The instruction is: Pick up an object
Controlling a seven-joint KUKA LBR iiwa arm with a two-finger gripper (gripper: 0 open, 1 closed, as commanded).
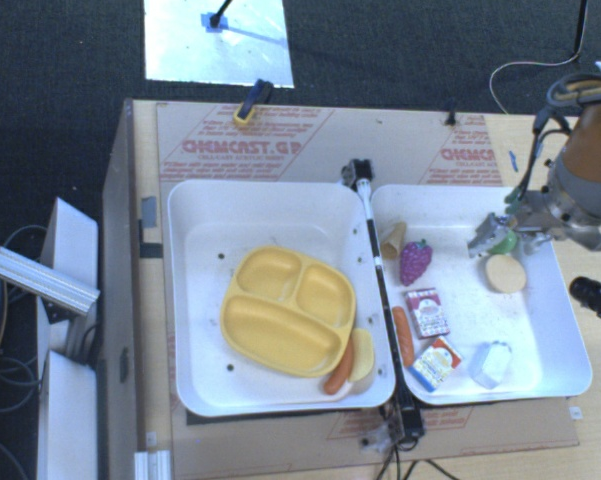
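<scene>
My gripper [498, 238] hangs over the right bin [570, 368] near its upper right part, on the grey arm with the orange band. Just below it lies a pale tan round slice [506, 274]; whether they touch is unclear. Further left in this bin are purple grapes [414, 260], a beige cone [392, 238], a red and white box [427, 312], an orange carrot [404, 335], a small colourful carton [436, 362] and a white cup [491, 363].
The left bin [195, 268] holds a yellow divided tray [288, 310], with a sausage [340, 370] and a yellow slice [361, 353] at its lower right corner. A ridge [375, 268] separates the bins. A cable [525, 168] trails by the arm.
</scene>
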